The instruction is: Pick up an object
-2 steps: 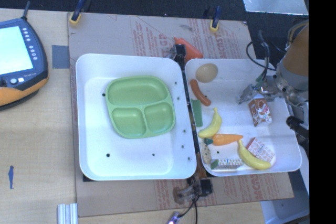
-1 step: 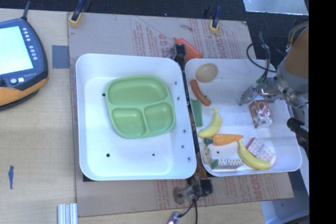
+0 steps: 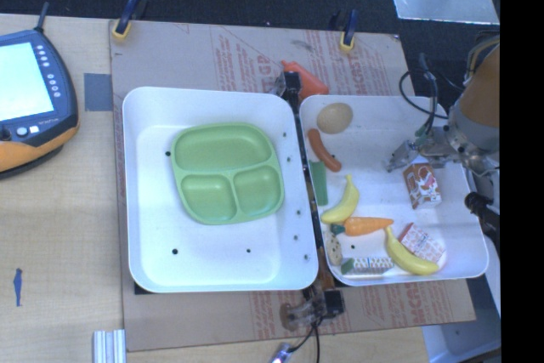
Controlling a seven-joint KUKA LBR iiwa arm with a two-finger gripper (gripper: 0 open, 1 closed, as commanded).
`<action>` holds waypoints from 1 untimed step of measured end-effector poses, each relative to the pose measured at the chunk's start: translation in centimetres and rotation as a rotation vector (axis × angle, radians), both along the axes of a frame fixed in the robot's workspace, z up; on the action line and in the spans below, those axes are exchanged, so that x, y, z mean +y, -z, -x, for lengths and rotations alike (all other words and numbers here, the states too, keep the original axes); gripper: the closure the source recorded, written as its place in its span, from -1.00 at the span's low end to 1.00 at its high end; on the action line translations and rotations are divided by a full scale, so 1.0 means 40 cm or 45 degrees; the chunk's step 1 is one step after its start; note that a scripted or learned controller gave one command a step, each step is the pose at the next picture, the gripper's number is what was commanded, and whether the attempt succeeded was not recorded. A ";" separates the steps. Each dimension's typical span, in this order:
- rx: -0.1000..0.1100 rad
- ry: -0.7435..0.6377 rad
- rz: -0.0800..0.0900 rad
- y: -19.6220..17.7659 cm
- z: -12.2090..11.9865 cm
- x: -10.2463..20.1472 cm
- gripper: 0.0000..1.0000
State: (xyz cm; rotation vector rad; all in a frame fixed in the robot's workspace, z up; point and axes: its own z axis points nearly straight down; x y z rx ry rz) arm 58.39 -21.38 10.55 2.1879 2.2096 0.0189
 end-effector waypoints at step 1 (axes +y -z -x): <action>-0.002 -0.001 0.001 0.000 0.018 0.000 -1.00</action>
